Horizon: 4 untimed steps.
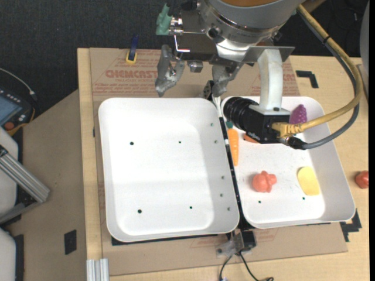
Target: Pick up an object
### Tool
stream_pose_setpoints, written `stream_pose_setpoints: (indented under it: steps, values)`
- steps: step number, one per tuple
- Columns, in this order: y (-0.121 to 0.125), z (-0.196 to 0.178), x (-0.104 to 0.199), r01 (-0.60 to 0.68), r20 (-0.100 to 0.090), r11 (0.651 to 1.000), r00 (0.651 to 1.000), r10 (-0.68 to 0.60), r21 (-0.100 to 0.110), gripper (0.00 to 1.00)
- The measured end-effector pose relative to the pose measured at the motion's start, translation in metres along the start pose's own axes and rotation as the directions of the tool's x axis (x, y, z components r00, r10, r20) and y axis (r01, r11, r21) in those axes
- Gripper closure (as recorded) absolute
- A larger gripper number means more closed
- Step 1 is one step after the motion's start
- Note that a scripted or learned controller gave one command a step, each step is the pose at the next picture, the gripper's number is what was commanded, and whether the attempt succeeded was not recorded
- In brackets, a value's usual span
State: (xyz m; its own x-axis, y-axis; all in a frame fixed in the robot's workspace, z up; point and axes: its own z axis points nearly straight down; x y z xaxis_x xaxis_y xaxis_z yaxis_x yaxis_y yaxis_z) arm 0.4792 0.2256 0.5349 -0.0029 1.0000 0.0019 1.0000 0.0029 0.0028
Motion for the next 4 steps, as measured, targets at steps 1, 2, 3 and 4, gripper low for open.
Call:
stream_pose_setpoints:
  steps: [1,2,3,4]
  values:
    - [-0.001,0.073,-0.043,-0.008,0.006,1.0,1.0,0.008,0.012,0.0]
    - [0.023,0.017,0.001,0.001,-0.002,1.0,1.0,-0.001,-0.004,0.0]
    - [0.006,0.102,-0.015,-0.004,0.006,1.0,1.0,0.004,0.013,0.0]
    - [0.007,0.087,-0.014,-0.004,0.0,1.0,1.0,0.004,0.0,1.0]
